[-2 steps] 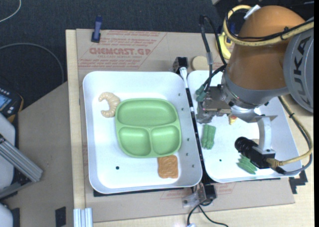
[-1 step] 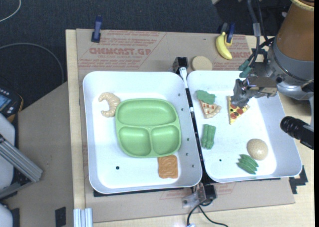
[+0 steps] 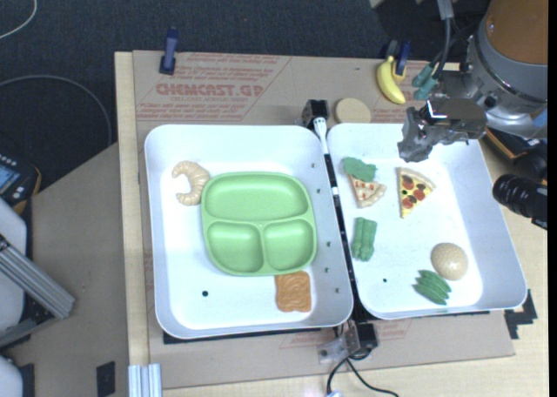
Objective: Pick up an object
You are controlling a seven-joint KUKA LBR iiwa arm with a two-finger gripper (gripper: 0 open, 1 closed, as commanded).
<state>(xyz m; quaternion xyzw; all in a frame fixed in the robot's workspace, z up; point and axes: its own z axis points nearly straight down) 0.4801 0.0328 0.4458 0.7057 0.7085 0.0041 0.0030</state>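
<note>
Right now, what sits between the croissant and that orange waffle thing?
In the camera view, the green divided plate lies between the croissant and the waffle.

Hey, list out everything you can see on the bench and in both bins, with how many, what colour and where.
Divided plate: 1, light green, middle of left bin.
Croissant: 1, tan, left bin, upper left of the plate.
Waffle-like piece: 1, orange-brown, left bin, below the plate.
Pizza slices: 2, yellow with red, upper right bin.
Green toy foods: 3, right bin.
Round bun-like item: 1, beige, lower right bin.
Banana: 1, yellow, on the bench behind the right bin.
Disc: 1, tan, behind the bins.
Bins: 2, white, side by side.
Gripper: 1, dark grey, over the right bin's upper edge.
</note>
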